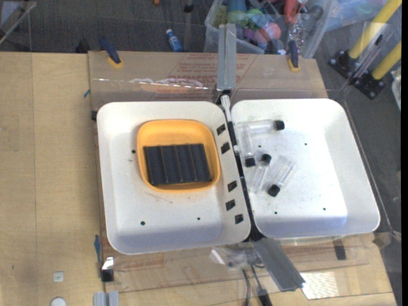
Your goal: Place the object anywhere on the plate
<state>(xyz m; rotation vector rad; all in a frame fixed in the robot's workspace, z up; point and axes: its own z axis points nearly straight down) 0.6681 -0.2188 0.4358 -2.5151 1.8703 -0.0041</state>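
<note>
Filling the orange plate (178, 128) (left bin (118, 190)), a black ribbed block (177, 164) leaves its rim bare; clear vials (279, 172) cluster near the right bin's (328, 171) inner edge.

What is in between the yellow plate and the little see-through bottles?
In the camera view, the raised divider where both white bins meet, marked with small black squares, lies between the yellow plate and the clear vials, plus bare white bin floor.

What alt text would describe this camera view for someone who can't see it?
Two white bins sit side by side: the left bin holds an orange plate carrying a black ridged block; the right bin holds clear vials with black caps.
</note>
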